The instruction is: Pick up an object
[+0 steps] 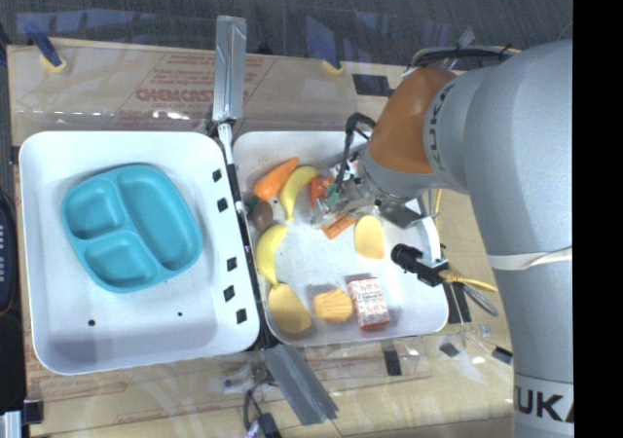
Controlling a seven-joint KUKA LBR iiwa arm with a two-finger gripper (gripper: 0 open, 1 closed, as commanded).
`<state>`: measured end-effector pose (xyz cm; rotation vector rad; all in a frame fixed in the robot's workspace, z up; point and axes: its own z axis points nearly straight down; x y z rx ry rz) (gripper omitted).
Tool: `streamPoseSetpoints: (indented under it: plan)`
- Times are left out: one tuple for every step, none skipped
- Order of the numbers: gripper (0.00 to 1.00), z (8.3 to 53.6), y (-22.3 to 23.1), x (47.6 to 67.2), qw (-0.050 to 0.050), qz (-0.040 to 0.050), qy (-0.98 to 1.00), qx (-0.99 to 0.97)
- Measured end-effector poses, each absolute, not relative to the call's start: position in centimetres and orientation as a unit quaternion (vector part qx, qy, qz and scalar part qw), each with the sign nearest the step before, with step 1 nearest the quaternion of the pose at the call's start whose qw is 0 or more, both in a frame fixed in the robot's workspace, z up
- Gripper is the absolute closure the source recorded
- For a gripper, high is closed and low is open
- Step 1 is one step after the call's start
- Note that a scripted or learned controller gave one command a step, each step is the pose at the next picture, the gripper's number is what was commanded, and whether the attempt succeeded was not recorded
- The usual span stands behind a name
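Gripper down in right bin, mid-bin toward its far edge.
You can't tell its opening or any hold. Small orange piece just beside it: probably light, stiff, slick plastic; pinch across its narrow width.

cam: single, fixed overhead | tilt: slanted down | frames: both white bins side by side | arm enters from right
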<state>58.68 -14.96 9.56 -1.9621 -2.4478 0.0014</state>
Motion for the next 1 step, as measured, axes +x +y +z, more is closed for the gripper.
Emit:
streamPoseSetpoints:
  plan:
    - [0.00, 17.95, -13.15, 61.60, -0.002, -0.0007, -0.852, -0.524]
